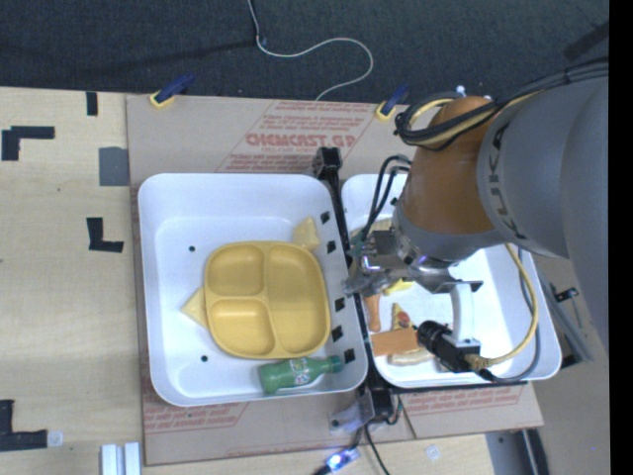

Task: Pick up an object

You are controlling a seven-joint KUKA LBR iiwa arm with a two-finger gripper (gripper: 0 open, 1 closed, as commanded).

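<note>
A yellow divided plate (266, 298) lies in the left bin (168, 226), with pale yellow pieces poking out under it at its upper right (307, 232) and left (192, 306). A green bottle (300, 370) lies on its side at that bin's front edge. In the right bin (514, 364), an orange-brown flat piece (396, 342) and a small yellow-and-red item (401, 316) lie near the left wall. My gripper (381, 277) hangs low over the right bin's left side, just above those items, and the wrist hides its tips.
A black divider strip (341, 255) runs between the two bins. Cables loop around the wrist and over the right bin (529, 315). A white cord (316, 52) lies on the dark floor behind the bench. Blue and yellow clamps (173, 89) hold the cardboard's back corners.
</note>
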